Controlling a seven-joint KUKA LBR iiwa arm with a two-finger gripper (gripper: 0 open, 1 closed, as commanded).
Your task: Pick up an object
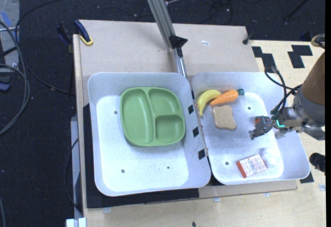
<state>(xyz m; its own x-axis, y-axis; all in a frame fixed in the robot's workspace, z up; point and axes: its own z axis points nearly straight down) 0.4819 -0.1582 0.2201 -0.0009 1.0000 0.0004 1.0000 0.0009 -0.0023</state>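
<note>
Claw (257, 129) was over bare floor of right bin (289, 166), near its right rim; fingers too small, cannot tell if open. Bread slice (224, 117) lay just left, packet (252, 165) below.

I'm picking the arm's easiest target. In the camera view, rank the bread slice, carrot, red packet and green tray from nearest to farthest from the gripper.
From the gripper:
1. Bread slice, to its left; red packet, below it. Too close to call.
2. Carrot, up and left.
3. Green tray, in the left bin.
</note>
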